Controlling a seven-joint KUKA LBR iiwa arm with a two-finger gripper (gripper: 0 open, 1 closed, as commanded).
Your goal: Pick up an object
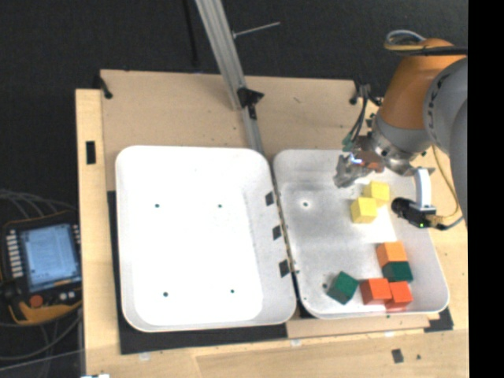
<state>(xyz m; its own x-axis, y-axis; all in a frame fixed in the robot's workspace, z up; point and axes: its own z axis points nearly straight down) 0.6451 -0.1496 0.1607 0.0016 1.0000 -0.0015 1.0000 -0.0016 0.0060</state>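
Two bins: left bin (193,235) and right bin (315,242), shallow, white, side by side on the bench (157,105).
Landmark: right bin; all places below refer to it.
Hand: hand (346,172) hangs over the far part of the right bin, reaching in from its right side; whether it is apart or together cannot be told, and nothing shows clamped in it.
Nearest thing: two yellow blocks (370,201), touching, just beside the hand, on its near-right side; squarish, no clear long axis.
Other things: orange and green blocks (386,278) clustered in the near-right corner; one green block (342,287) slightly apart, toward the near edge.
Judgement: yellow pair is the likeliest pick; a short shift and descent would serve.
Surface: white bin floor, smooth.
Room: dark floor; pendant (43,262) beyond the left bin.
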